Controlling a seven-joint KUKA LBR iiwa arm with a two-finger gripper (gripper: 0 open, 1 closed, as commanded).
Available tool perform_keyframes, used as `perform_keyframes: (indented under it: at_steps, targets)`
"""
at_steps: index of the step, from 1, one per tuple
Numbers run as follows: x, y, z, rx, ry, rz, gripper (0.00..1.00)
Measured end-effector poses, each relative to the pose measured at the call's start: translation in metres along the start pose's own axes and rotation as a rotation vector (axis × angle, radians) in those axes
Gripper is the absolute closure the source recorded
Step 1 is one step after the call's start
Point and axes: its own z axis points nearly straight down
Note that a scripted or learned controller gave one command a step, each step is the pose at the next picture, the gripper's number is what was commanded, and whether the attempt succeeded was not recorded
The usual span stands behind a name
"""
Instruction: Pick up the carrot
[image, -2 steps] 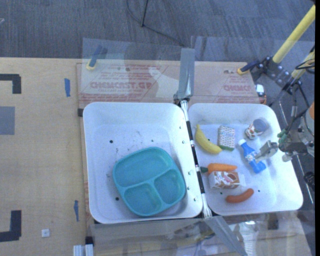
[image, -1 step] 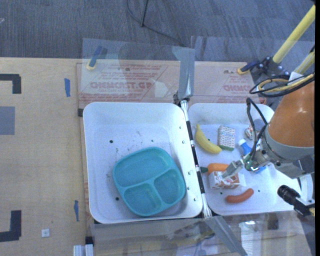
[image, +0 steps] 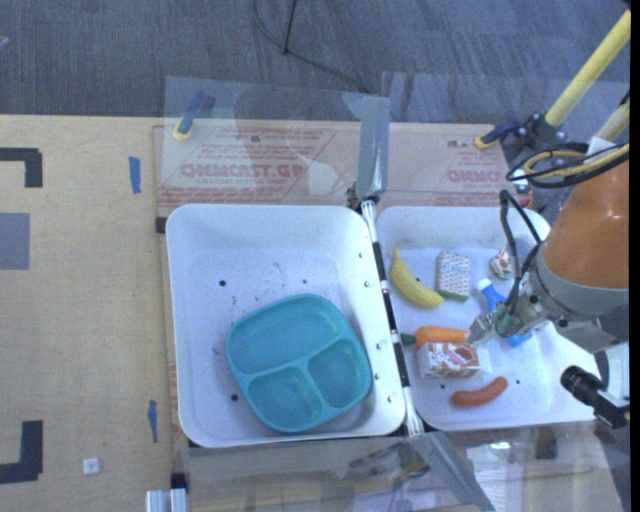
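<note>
The carrot (image: 440, 335) is a short orange piece lying across the left part of the right bin (image: 535, 385), just above a small carton (image: 447, 360). My gripper (image: 487, 328) hangs low over the bin, right at the carrot's right end, with the grey and orange arm (image: 595, 240) behind it. The arm's bulk and the cables hide how the gripper tip meets the carrot.
In the right bin also lie a banana (image: 412, 283), a checkered packet (image: 453, 272), a blue item (image: 490, 295), a small wrapped item (image: 500, 263) and a reddish sausage (image: 478, 392). The left bin (image: 260, 250) holds a teal divided plate (image: 297, 362).
</note>
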Motion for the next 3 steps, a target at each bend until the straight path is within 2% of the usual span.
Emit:
perform_keyframes:
  at_steps: [1, 2, 3]
  targets:
    - [0.0, 0.0, 0.0, 0.0, 0.0, 0.0, 0.0]
    - [0.017, 0.013, 0.012, 0.003, 0.002, -0.239, 0.0]
    - [0.027, 0.035, 0.012, -0.001, -0.001, -0.356, 0.0]
